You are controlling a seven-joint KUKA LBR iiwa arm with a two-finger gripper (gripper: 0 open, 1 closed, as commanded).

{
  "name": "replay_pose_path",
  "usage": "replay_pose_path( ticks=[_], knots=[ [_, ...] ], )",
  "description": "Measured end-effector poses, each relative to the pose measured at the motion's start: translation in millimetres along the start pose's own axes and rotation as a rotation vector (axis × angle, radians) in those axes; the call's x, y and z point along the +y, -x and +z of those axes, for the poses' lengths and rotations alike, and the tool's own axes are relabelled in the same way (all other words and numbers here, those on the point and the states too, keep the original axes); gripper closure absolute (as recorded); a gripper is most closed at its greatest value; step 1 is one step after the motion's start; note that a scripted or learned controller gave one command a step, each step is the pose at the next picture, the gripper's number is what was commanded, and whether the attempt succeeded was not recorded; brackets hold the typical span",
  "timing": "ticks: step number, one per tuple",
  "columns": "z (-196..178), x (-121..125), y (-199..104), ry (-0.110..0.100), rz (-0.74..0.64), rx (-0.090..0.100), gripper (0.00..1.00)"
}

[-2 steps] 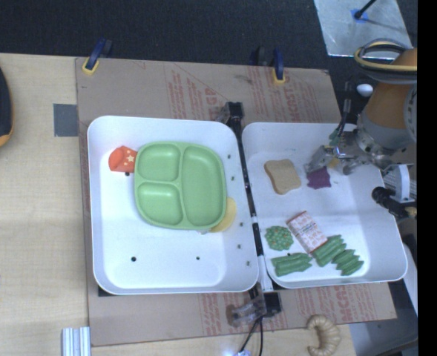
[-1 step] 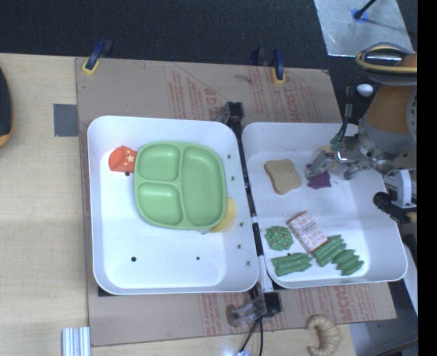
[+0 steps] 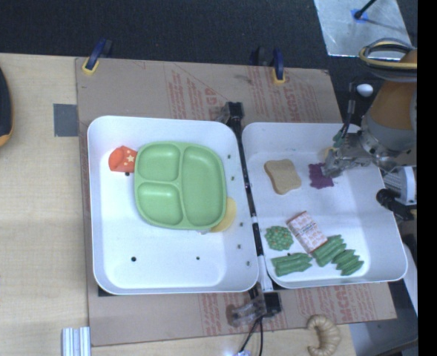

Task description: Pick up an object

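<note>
A: Start big. What lies around the end effector (image 3: 329, 163)?

B: The surface (image 3: 33, 221) carries two white bins. The end effector hangs low over the right bin (image 3: 396, 262), near its far side. The left bin (image 3: 114, 273) sits well off to its far side in the picture's left half, and holds a green divided plate (image 3: 179, 185), which overlaps a yellow piece (image 3: 228, 215) and partly hides an orange piece with a star (image 3: 122, 159).

A: Why so low and tilted?

B: I judge it is lining up on the small purple object (image 3: 320, 176), which lies just beside and beneath the tip, flat on the bin floor.

A: Is it gripped?

B: I cannot tell; the tip is too small and blurred to read.

A: The other things?

B: A tan bread slice (image 3: 282, 176) lies near it. Further toward the near rim lie green bean pods (image 3: 318, 256), a patterned packet (image 3: 307, 231) and a small green cluster (image 3: 279, 237), loosely scattered, probably so that each can be reached singly.
</note>
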State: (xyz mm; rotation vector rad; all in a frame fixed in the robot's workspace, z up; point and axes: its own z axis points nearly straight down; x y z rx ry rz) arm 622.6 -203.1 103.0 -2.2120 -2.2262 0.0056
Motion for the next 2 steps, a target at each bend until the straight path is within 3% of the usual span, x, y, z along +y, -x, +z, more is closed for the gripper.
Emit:
replay_pose_path(
  ticks=[1,2],
  knots=[
    [0,0,0,0.0,0.0,0.0,0.0],
    [-11,0,1,0.0,-0.002,-0.001,1.0]
  ],
)
